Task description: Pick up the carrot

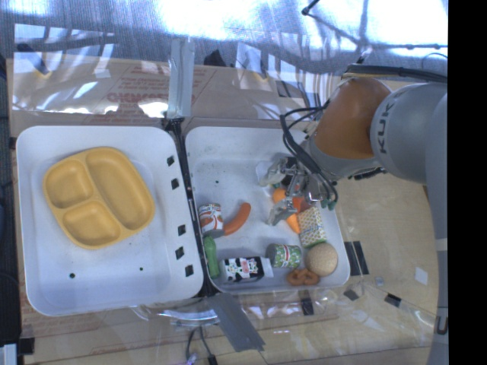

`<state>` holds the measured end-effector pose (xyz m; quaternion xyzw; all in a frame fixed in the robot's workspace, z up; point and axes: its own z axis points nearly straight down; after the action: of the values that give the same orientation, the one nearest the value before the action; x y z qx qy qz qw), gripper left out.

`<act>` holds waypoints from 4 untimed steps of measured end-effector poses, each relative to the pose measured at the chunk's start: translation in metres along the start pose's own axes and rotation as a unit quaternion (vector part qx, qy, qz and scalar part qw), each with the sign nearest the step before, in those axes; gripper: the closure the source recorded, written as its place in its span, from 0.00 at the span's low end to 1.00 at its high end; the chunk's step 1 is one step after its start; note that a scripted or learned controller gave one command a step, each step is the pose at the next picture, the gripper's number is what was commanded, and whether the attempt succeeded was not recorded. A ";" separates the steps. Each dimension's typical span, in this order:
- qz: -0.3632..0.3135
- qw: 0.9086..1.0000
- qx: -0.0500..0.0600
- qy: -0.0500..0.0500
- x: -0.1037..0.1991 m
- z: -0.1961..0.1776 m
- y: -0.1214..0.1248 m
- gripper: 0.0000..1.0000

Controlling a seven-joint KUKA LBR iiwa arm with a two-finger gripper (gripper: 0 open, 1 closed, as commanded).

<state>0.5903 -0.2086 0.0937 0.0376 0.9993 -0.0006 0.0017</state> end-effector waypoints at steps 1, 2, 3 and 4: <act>-0.004 1.000 0.001 -0.003 -0.003 -0.013 0.002 1.00; -0.004 1.000 0.001 -0.003 -0.003 -0.013 0.002 0.00; -0.045 0.999 0.000 0.000 0.018 -0.001 -0.001 0.00; -0.048 0.999 0.000 -0.002 0.016 -0.012 0.000 1.00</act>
<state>0.5745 -0.2071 0.1061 -0.0105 0.9999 -0.0012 0.0038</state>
